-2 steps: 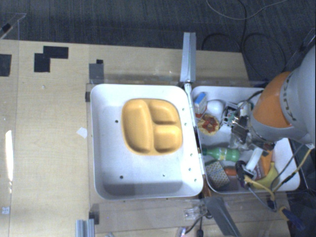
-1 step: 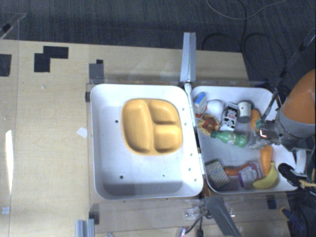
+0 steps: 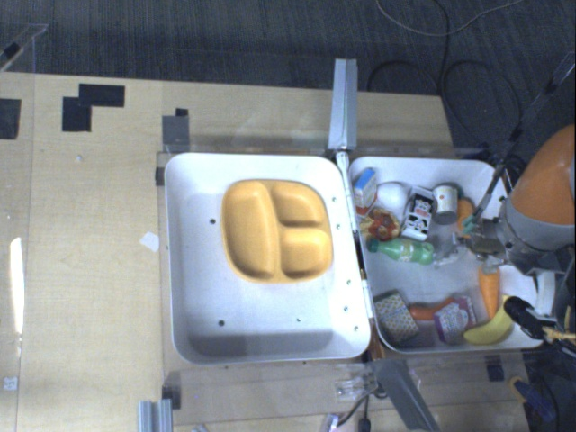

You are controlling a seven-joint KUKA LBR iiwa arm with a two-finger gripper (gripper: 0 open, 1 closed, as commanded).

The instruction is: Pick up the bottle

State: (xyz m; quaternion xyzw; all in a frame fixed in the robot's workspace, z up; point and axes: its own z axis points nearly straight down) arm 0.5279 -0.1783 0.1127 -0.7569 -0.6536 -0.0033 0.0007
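Yellow at the near edge: a banana [image 3: 489,329] lies in the front right corner of the right bin [image 3: 423,344], its tip against the bin wall. Beside it to the left, a purplish packet [image 3: 457,317], then an orange-red item [image 3: 423,313] and a grey checked pad [image 3: 394,317] in the front left corner. An orange carrot-like piece [image 3: 489,291] stands just behind the banana.

Mid-bin: the bottle [image 3: 405,252], green and clear, lies on its side, running left to right, resting on the bin floor. Its right end points toward the gripper [image 3: 447,241], which sits low in the bin just right of the bottle. Cannot tell how the gripper is set; too blurred and small. Nothing readable as held. The arm [image 3: 540,196], grey with its orange band, comes in over the bin's right wall.

Behind the bottle: a red cluster [image 3: 382,223], a black-and-white box [image 3: 418,214], a grey can [image 3: 445,199], a white ball [image 3: 392,193] and a blue-white carton [image 3: 364,184] near the back left corner.

Left bin [image 3: 193,268]: a yellow divided tray [image 3: 276,229] sits toward the back centre, well apart from the bottle.

Farthest: the tan bench [image 3: 81,241] with black tape marks [image 3: 90,103], then dark carpet with a loose cable [image 3: 423,12].
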